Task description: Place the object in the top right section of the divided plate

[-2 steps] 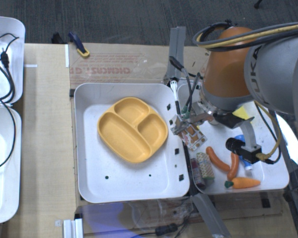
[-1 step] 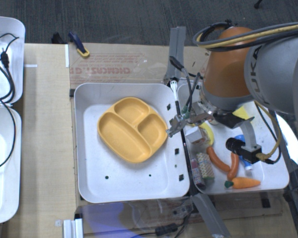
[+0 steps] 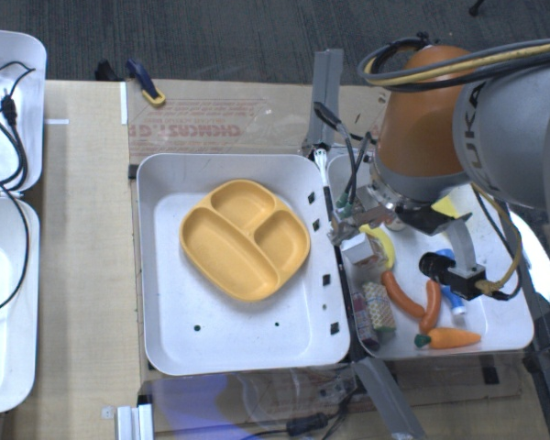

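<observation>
Two bins: left bin [image 3: 165, 337] has yellow divided plate [image 3: 246, 238], sections bare, open room around it. Right bin [image 3: 513, 324] crowded: banana [image 3: 382, 246], sausage [image 3: 403, 293], carrot [image 3: 451, 338]. Gripper [image 3: 359, 220] low at the divider; finger state and target object can't be told. Lift clear of rims before crossing.

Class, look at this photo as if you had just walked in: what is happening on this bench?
A grey and orange robot arm reaches in over the right bin, which holds toy food: a carrot, a banana and sausages. Its pincer hangs near that bin's left edge, above the banana. The yellow divided plate in the left bin has nothing in its sections yet.
</observation>
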Controlling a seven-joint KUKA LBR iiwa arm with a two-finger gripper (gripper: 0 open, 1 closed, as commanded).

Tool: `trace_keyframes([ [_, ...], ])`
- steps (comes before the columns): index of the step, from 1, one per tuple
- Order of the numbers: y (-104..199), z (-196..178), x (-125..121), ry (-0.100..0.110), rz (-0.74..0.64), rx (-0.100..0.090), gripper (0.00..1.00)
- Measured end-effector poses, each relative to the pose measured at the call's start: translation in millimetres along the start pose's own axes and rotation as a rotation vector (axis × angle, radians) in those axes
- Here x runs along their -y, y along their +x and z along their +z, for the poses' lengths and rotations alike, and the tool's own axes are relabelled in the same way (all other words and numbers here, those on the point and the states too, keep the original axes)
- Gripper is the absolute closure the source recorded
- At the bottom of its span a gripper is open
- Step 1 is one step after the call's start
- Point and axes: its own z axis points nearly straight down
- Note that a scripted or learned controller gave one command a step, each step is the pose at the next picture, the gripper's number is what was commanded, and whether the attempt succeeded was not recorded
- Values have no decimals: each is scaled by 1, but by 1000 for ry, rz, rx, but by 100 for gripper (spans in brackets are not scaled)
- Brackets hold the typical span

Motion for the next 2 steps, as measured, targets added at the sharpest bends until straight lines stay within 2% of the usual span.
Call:
trace_keyframes([
  [1, 50, -83, 27, -7, 322, 1, 100],
  [2, 67, -52, 39, -5, 223, 0, 100],
])
